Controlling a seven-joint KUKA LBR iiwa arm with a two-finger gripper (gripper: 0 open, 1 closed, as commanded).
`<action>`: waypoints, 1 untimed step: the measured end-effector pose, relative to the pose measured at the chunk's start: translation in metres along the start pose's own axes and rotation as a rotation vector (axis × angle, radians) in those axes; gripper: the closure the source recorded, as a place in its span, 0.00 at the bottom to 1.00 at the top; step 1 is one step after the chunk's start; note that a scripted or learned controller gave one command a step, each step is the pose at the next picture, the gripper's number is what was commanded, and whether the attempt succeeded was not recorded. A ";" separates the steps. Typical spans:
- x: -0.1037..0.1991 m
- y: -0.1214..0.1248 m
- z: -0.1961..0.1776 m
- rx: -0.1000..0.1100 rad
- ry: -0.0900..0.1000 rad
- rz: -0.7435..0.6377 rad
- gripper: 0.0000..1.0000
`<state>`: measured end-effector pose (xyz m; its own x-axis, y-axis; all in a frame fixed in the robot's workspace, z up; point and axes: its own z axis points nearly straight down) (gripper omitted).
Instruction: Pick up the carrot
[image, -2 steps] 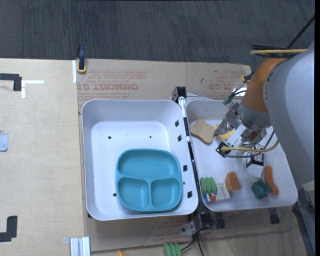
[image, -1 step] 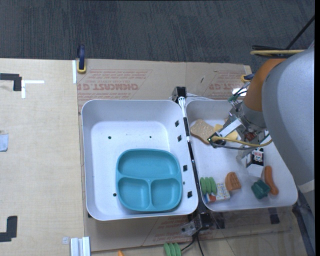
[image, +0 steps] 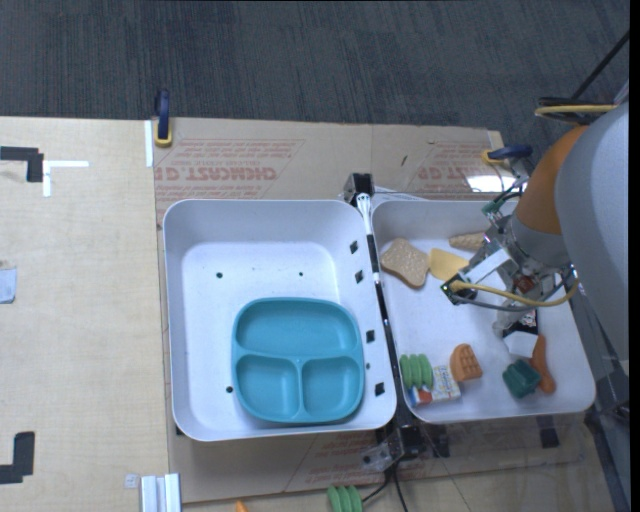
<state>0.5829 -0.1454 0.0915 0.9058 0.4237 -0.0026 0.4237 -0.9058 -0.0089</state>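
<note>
Although the grip of the gripper cannot be told, the carrot is seen just below it in the right bin, lying nearly upright.

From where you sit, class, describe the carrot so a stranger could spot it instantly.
Start at the right-hand white bin and go to its near right corner, below the arm. There the carrot lies beside a dark green block. It is the thin, elongated orange piece, unlike the stubby ridged orange piece further left.
</note>
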 end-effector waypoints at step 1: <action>0.012 -0.062 -0.099 -0.007 -0.001 -0.116 0.00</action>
<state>0.5683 -0.0851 0.1911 0.8506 0.5258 -0.0028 0.5258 -0.8506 -0.0020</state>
